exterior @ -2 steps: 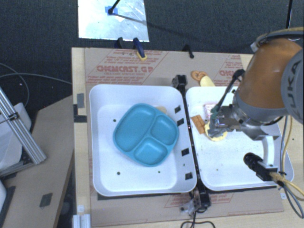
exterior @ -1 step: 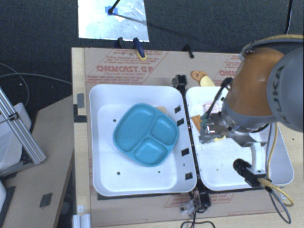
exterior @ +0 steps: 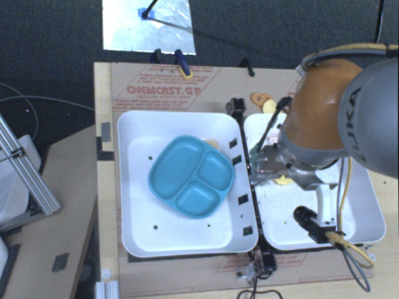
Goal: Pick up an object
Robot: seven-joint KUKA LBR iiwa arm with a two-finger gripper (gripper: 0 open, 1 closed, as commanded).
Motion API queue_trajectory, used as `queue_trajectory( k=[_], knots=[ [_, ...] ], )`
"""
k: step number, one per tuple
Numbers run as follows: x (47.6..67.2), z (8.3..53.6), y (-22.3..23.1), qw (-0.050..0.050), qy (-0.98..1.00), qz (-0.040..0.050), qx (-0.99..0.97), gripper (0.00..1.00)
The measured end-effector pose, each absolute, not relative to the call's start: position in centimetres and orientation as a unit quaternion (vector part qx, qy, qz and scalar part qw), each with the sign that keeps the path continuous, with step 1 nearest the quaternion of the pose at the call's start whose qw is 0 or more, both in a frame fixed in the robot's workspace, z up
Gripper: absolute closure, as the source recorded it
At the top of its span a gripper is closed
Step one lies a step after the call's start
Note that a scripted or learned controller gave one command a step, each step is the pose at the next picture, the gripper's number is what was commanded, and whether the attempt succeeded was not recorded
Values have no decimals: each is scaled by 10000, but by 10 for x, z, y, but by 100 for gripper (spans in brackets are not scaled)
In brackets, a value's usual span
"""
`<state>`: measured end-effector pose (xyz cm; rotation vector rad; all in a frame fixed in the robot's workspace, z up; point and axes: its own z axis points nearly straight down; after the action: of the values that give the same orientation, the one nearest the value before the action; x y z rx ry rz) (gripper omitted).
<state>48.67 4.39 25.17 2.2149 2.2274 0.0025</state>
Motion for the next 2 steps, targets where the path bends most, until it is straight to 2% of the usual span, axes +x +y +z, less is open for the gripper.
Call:
queue_trajectory(
  k=[1, 2],
  knots=[
    [486, 203, 64, -14, 7089, -10, 7053, 100],
    [508, 230, 112, 11, 7098, 20, 7044, 100]
  ],
)
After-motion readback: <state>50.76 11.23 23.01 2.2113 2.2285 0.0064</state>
